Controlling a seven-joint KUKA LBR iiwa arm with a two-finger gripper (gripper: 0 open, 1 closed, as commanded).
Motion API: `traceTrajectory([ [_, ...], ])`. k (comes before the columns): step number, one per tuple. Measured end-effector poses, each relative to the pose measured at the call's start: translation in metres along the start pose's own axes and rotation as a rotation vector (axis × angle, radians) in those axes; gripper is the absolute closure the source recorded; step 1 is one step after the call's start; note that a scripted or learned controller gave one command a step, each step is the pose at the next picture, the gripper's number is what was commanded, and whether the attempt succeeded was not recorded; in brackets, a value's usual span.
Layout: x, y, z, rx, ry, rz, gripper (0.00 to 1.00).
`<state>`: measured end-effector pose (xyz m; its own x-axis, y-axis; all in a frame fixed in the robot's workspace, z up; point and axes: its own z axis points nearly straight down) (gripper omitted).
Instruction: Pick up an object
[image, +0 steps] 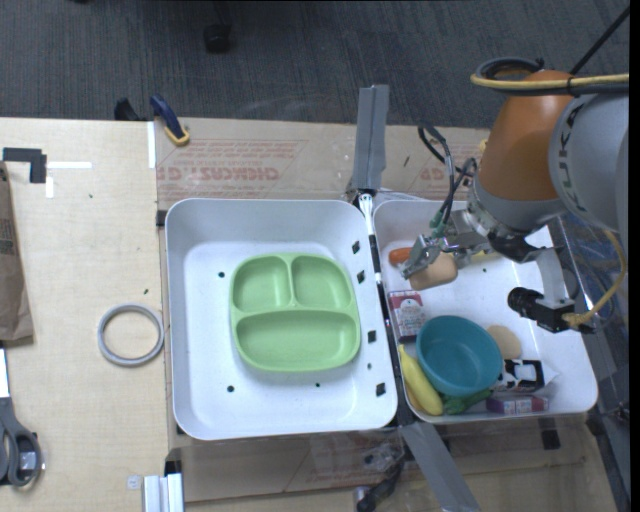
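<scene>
My gripper (430, 252) hangs low over the back left part of the right bin (560, 400). A tan, rounded lump (436, 273) lies directly under its tip, touching or nearly touching it. I cannot tell whether the lump is gripped. An orange piece (399, 256) lies just left of it by the bin wall. Further forward in the same bin are a teal bowl (458, 352), a yellow banana (420, 382), a small red and white packet (407, 313) and a pale round object (506, 341).
The left bin (190, 380) holds a green divided plate (295, 312). A black and white item (526, 375) and a pink tube (515, 404) lie at the right bin's front. On the bench to the left are a grey tape ring (130, 333) and scissors (15, 455).
</scene>
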<state>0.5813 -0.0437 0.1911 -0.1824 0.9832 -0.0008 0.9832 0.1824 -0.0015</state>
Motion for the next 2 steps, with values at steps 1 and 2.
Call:
traceTrajectory([
  [1,0.037,0.039,-0.02,0.001,-0.001,0.121,1.0],
  [2,0.018,-0.014,-0.024,0.002,0.0,-0.076,1.0],
])
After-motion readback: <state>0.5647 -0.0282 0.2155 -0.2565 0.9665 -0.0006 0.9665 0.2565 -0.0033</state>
